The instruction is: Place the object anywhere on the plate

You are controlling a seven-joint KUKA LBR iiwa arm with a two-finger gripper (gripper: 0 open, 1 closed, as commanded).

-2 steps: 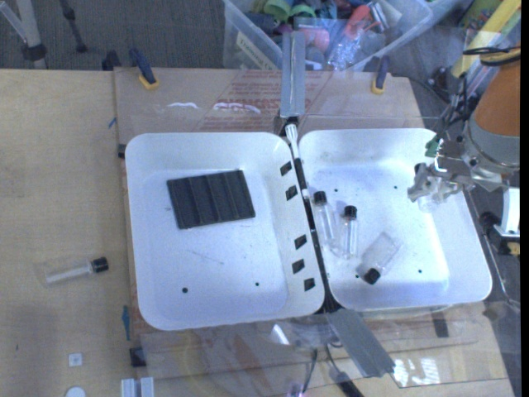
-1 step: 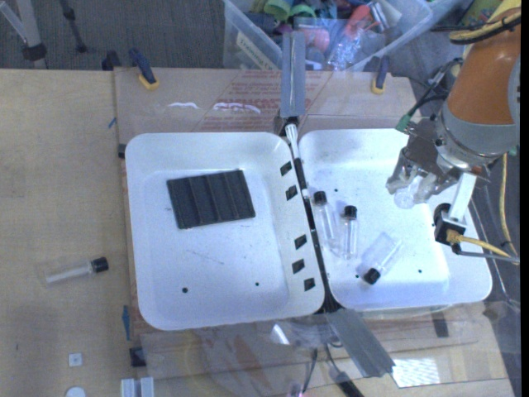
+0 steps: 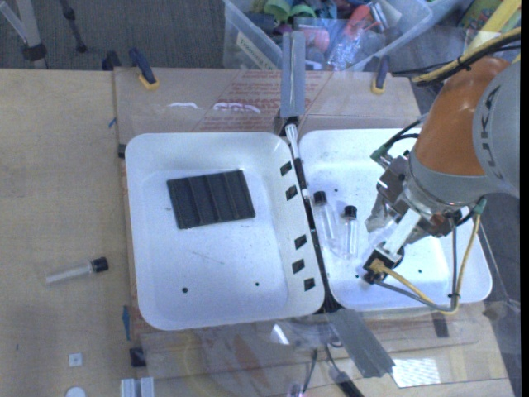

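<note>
Clearly, the two bins took most of the frame: the left bin point(image 3: 157, 300) in the middle and the right bin point(image 3: 335, 151) touching it on the right. The arm point(image 3: 463, 139) came in from the right edge and hung over the right bin. A dark ribbed plate point(image 3: 211, 198) lay flat in the upper half of the left bin, with nothing on it. The gripper point(image 3: 383, 223) was low over the middle of the right bin; whether it was wide or narrow I could not tell.

A small clear vial point(image 3: 350, 230) with a black cap lay just left of the gripper, and a second vial point(image 3: 328, 218) lay beside it, nearer to the wall between the bins. I judged the closer vial to be the object, though this is not sure.

Such a vial is probably light, stiff and smooth, and it may roll or slip. It would be safer to take it across the middle of its body, not at the cap, and with gentle force if it is glass.
</note>
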